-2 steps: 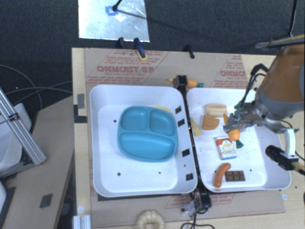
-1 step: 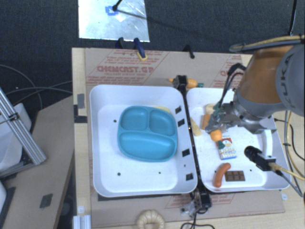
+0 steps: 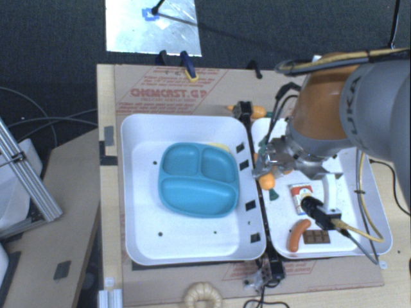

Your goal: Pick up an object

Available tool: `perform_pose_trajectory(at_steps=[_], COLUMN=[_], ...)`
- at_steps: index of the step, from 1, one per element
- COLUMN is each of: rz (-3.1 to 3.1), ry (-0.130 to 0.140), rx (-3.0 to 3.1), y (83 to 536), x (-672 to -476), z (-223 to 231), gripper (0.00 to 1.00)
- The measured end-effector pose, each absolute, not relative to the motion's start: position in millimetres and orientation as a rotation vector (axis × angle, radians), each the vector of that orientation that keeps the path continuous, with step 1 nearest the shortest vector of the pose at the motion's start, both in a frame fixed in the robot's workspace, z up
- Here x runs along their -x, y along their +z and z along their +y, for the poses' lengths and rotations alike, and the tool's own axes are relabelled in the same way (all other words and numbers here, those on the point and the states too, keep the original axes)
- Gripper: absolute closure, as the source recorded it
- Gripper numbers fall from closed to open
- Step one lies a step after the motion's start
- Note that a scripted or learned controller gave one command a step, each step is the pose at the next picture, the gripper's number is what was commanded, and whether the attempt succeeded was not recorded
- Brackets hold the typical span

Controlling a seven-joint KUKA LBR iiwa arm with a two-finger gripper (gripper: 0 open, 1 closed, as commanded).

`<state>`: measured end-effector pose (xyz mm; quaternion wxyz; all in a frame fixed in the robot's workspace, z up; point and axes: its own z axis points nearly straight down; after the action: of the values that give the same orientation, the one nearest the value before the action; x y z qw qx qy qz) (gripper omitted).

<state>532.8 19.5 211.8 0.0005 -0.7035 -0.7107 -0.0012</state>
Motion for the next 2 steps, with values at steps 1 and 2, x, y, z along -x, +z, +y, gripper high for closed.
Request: perform_pose_trajectory(at_steps=[1, 2], rz=[-2.230, -2.222], ry=[-0.002, 0.001], rx=[2.212, 2.221], y=[216.6, 214.5], x=[-533.3, -528.2], z=[48.3, 40.9], gripper=[1.00, 1.00])
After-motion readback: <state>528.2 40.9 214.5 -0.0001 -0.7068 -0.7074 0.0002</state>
